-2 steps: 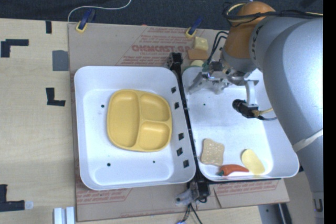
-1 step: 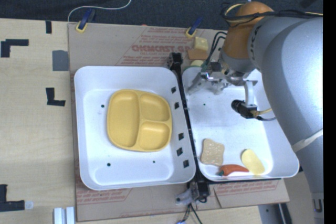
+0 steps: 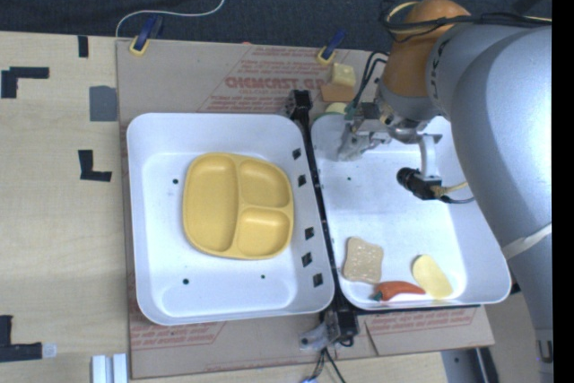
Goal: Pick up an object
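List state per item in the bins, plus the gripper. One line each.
yellow divided plate: flat in the left bin, compartments bare
cracker: flat on the right bin floor, near front
red pepper: lying at front wall, untouched
yellow piece: lying beside the pepper
gripper: low over the right bin's far corner, nothing seen between the fingers

Bulky grey arm (image 3: 502, 112), orange wrist band (image 3: 414, 58), black cables.
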Controlling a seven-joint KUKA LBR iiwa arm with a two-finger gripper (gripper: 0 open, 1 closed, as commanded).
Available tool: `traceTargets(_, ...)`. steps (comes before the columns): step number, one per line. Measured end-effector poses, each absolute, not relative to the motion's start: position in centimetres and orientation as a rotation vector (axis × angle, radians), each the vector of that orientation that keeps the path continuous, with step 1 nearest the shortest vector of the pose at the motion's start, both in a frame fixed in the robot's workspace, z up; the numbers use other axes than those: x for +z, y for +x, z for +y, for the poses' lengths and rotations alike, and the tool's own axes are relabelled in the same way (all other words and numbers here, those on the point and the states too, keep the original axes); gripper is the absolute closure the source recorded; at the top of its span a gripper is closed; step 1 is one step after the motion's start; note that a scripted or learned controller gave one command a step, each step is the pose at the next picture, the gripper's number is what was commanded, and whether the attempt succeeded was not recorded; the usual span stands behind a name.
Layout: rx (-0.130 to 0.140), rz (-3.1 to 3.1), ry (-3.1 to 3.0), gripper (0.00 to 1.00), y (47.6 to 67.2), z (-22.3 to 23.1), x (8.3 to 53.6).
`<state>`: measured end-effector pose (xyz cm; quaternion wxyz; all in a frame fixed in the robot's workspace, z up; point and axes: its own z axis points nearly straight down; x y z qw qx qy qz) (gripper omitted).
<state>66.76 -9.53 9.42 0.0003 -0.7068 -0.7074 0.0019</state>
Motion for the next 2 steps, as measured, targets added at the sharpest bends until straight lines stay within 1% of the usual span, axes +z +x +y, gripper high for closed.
traceTargets(1,0.007,-2.222,-2.22,0.0,66.7,-9.5,9.4)
traceTargets(2,0.002,-2.222,-2.221,0.0,63.7,-9.8,8.4)
